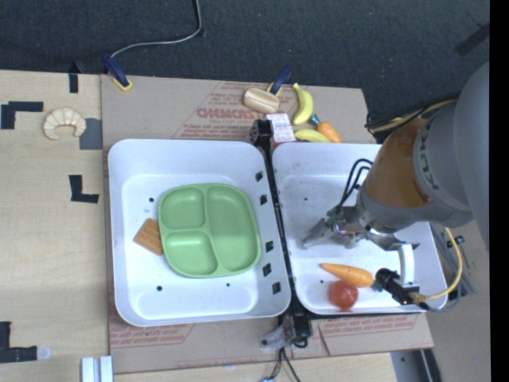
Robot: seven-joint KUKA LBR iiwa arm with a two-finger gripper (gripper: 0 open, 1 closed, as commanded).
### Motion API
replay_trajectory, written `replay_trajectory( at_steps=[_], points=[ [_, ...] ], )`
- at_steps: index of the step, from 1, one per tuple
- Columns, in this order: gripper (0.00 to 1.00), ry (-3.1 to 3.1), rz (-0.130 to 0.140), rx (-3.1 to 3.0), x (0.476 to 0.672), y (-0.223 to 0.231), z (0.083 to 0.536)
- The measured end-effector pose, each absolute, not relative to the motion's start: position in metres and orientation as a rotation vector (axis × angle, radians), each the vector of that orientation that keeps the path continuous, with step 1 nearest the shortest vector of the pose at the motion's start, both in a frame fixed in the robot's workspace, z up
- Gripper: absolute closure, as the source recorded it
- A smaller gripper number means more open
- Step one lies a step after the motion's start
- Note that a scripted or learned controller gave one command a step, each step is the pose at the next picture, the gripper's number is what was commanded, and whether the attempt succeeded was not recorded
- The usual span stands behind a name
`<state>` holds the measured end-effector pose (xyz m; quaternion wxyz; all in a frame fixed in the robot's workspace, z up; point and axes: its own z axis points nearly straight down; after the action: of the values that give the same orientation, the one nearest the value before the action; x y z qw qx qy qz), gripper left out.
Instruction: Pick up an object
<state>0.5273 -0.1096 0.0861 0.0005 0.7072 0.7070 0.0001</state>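
Nothing is picked yet: our gripper [338,231] hangs low in the right bin [318,177], grip state indiscernible, with the carrot [347,273] and tomato [343,295] lying loose nearby.

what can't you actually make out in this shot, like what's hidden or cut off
- Gripper, camera view: blurred and partly under the wrist, so its finger state is unreadable.
- Cracker: its right part is tucked under the green plate.
- Small carton behind the bins: label too small to read.
- Arm: cut off by the right edge.
- Right bin: its far-right floor is covered by the arm.
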Motion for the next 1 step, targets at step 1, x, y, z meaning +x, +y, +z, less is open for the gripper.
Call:
replay_trajectory(
  at_steps=[1],
  points=[
    [0.00,2.220,-0.001,2.220,0.5918,-0.1597,0.1967]
  ],
)
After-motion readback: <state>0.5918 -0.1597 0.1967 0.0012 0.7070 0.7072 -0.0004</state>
